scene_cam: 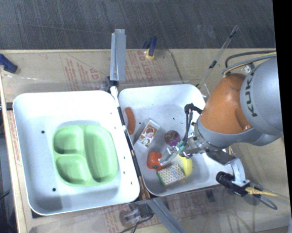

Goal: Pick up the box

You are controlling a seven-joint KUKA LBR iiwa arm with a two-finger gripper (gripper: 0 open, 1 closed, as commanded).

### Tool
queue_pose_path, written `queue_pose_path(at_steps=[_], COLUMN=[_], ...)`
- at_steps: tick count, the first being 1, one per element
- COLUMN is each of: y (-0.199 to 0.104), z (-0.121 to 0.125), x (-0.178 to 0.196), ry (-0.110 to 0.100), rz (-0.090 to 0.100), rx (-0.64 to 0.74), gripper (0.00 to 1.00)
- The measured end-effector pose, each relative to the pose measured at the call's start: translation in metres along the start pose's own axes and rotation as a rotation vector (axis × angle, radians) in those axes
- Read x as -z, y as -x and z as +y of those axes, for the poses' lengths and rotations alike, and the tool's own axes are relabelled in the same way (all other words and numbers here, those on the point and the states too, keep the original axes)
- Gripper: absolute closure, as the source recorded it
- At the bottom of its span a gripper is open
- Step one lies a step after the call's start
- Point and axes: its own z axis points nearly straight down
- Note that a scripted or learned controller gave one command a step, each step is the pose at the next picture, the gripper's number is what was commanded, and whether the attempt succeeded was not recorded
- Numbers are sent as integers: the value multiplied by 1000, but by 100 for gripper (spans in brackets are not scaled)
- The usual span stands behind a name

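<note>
The arm [237, 110] comes in from the right and bends over the right bin [157, 94], its orange band bulking above the bin's right side; the gripper [178, 150] hangs low near the middle of the clutter, and whether it is apart or together I cannot tell, since the wrist and the things beneath blur it.

The box [171, 174] lies flat near the bin's front wall, a small patterned carton, tilted a little; it sits just below the gripper and is not seen between the claw's tips. A yellow item [186, 167] touches the box on its right side; a red item [153, 160] lies just to the box's upper left, close beside the gripper. A purple ball [171, 136] rests just above the gripper; a small packet [148, 134] with a printed face lies tilted to the left of the ball; an orange sausage shape [130, 119] lies along the bin's left wall, well apart from the box.

The left bin [28, 106] holds a green tray [85, 154] with three compartments, set near its middle; the two bins stand side by side, their walls touching, on the bench [55, 65]; blue clamps [151, 46] grip the bench's far edge.
</note>
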Motion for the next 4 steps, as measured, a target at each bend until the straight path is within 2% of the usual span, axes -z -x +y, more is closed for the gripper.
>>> queue_pose_path(at_steps=[1, 2, 3, 4], y=[48, 39, 39, -36], z=[56, 80, 80, 99], x=[-55, -46, -36, 18], ry=[1, 3, 2, 3], rz=[-2, -1, -1, -1], rx=[-121, -98, -95, -304], gripper=[0, 0, 100, 100])
